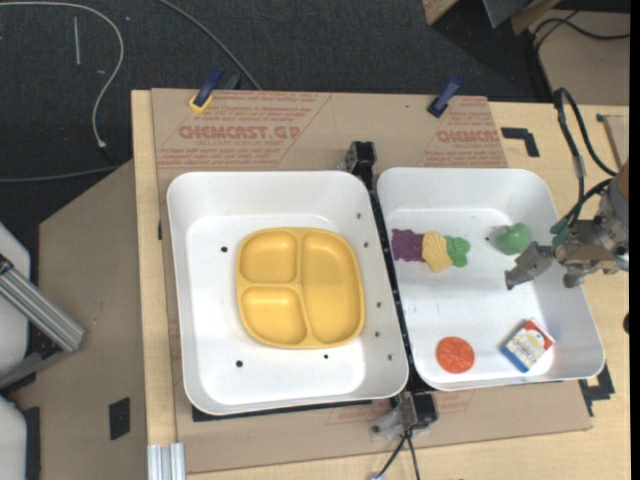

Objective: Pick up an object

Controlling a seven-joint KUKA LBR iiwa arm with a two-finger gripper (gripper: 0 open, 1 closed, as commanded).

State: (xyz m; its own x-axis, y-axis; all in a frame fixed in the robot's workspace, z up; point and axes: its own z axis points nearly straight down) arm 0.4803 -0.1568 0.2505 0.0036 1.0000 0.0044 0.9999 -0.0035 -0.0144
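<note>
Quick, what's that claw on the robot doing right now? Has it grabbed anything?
Gripper: over the right bin, beside the green object; nothing visible between its fingers; open or closed cannot be told.

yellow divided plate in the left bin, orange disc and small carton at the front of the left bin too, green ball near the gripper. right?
Not quite. The camera view shows the orange disc and the small carton at the front of the right bin, not the left. The rest stands: the yellow divided plate lies in the left bin, and the green ball is near the gripper.
</note>
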